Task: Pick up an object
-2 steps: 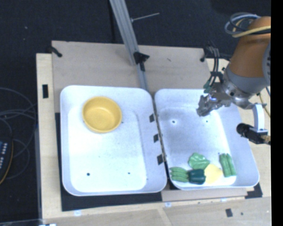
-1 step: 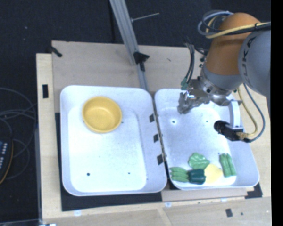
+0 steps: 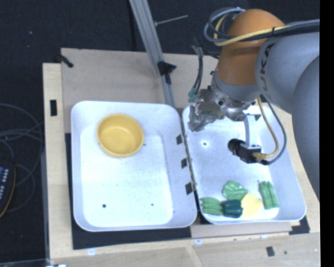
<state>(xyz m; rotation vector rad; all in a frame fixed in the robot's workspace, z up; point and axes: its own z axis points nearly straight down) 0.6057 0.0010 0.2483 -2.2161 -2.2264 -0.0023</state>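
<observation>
Over the right bin (image 3: pixel 286 166), near its far left corner, the claw (image 3: pixel 197 118) hangs close to the dividing rim; I cannot tell its state or whether it holds anything. Green pieces (image 3: pixel 234 191) and a yellow one (image 3: pixel 251 204) crowd the near edge, leaving bare floor between. A yellow bowl (image 3: pixel 120 134) sits in the left bin (image 3: pixel 128 199), far-left part.

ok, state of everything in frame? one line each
gripper: over the right bin's far-left corner, nothing visibly held
yellow bowl: upright, in the left bin's far part
left bin: holds the bowl
right bin: holds a cluster of small items at its near edge
green and yellow items: lying loose, bunched together, untouched by the gripper
</observation>
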